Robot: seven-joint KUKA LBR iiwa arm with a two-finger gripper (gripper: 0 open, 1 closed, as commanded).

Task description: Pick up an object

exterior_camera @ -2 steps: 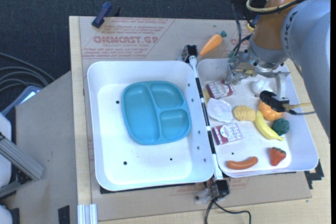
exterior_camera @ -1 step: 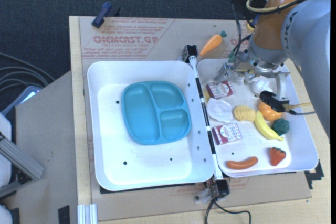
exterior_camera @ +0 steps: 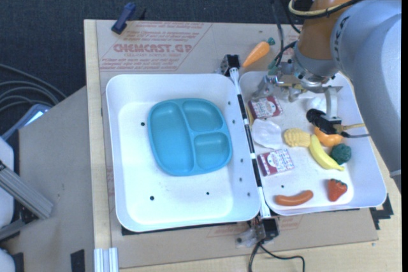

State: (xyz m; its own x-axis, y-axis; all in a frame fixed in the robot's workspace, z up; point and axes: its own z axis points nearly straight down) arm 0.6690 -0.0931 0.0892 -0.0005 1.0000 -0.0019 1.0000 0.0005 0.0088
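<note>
While the arm (exterior_camera: 357, 28) hangs over the right bin (exterior_camera: 366, 194) near a red packet (exterior_camera: 264, 108), how its jaws stand cannot be told.

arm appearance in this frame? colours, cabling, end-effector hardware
The arm has a bulky, rounded, light grey casing. An orange band covers the section above the wrist, with a yellow cable loop curling beside it. The gripper is small, silvery bare metal, too blurred for detail. No markings are legible.

Bench (exterior_camera: 159, 48) — left bin (exterior_camera: 127, 191), right bin (exterior_camera: 366, 188), carrot (exterior_camera: 256, 54), blue clip (exterior_camera: 123, 18)
</note>
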